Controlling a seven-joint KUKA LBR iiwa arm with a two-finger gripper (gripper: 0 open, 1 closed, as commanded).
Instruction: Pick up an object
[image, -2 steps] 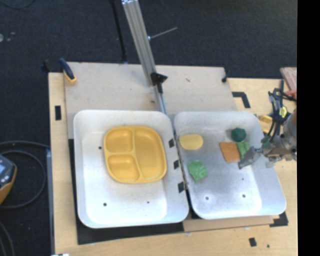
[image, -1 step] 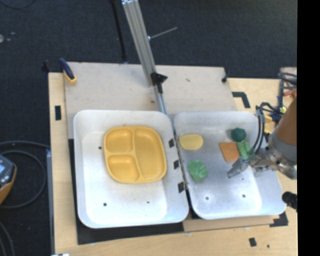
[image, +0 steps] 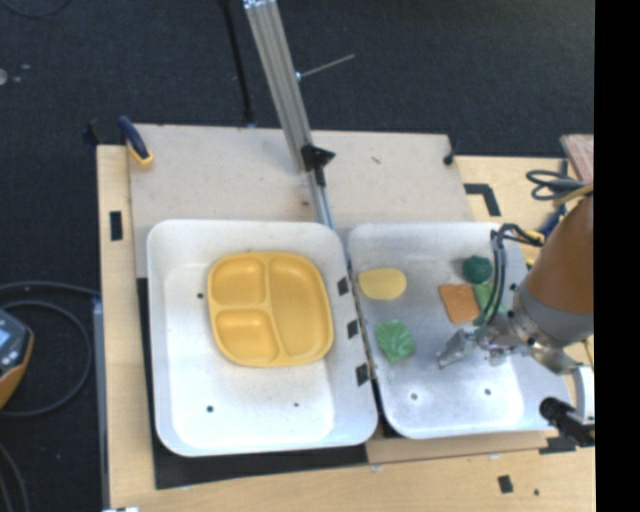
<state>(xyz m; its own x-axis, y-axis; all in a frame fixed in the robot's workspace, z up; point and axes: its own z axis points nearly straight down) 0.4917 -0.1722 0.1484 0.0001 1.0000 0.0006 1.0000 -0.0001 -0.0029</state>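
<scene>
Tabletop (image: 400, 175) is seen carrying two white bins side by side: left bin (image: 180, 400) with a yellow divided plate (image: 270, 307) lying flat near its centre, right bin (image: 440, 410) entered by the grey arm (image: 560, 280) from the right. In the right bin a yellow rounded piece (image: 382, 283) is noted near the left wall, a green crumpled object (image: 395, 341) just below it, an orange flat piece (image: 459, 302) and a dark green item (image: 477, 268) toward the arm. The tool (image: 452, 352) is seen low over the bin floor between the green crumpled object and the orange piece, nothing pinched in it; whether spread or pressed together cannot be told.
</scene>
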